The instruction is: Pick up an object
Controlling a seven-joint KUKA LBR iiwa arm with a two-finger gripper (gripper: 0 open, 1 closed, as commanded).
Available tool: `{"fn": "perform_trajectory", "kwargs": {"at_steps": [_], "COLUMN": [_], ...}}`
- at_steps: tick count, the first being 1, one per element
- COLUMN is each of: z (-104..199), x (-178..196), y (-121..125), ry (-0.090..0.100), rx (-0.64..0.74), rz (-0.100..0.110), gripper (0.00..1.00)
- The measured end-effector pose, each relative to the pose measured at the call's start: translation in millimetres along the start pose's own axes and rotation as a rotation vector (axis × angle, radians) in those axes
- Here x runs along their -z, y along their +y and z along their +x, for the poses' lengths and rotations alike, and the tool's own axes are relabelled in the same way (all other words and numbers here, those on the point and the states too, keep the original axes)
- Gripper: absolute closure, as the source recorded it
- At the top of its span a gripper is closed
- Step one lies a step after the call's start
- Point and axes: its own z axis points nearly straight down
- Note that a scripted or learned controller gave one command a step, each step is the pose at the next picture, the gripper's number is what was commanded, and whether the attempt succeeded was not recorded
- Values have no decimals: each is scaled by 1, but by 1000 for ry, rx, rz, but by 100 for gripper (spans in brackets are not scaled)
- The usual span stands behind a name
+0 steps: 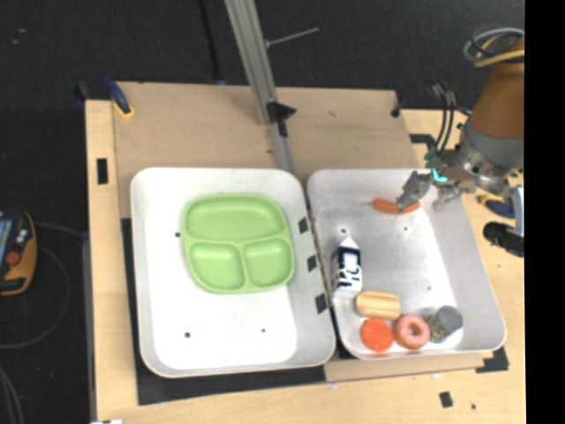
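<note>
Near edge of the right bin (472, 263): a row of small play-food pieces packed close. An orange round piece (377, 335) touches a pink ring doughnut (411, 331); a grey cylinder (447, 319) sits just beside the doughnut; a tan bread roll (378, 304) lies just above the orange piece. A little farther in, a small black-and-white bottle (349, 268) lies on its side near the bin's left wall.

Far part of the same bin: a thin orange piece, carrot-like (386, 206), lying flat, well apart from the rest. The gripper (425, 190) is right over its right end, tips spread moderately, one finger (410, 192) at or touching the carrot. Carrot is not between the fingers; not held.

Handling, as a guess: light, stiff plastic, smooth and likely slippery, low to the floor. Best taken across its narrow width near the middle, fingers straddling it; a grab at the tip would likely flick it away.

Left bin (159, 325) carries a green divided plate (237, 241), three compartments.

Surface: both bins white, shallow, smooth, resting on a pale wooden bench (194, 122). A grey metal post (252, 51) rises at the far side. Dark floor beyond.
</note>
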Motion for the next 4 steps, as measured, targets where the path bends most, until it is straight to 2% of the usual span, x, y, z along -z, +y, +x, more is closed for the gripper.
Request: {"fn": "perform_trajectory", "kwargs": {"at_steps": [1,3,4], "z": [0,-9,-10], "x": [2,-110,-95], "y": [1,-3,-1], "ry": [-1,-1,-4], "rx": [1,-2,-2], "rz": [-4,-1,-9], "gripper": [0,0,100]}}
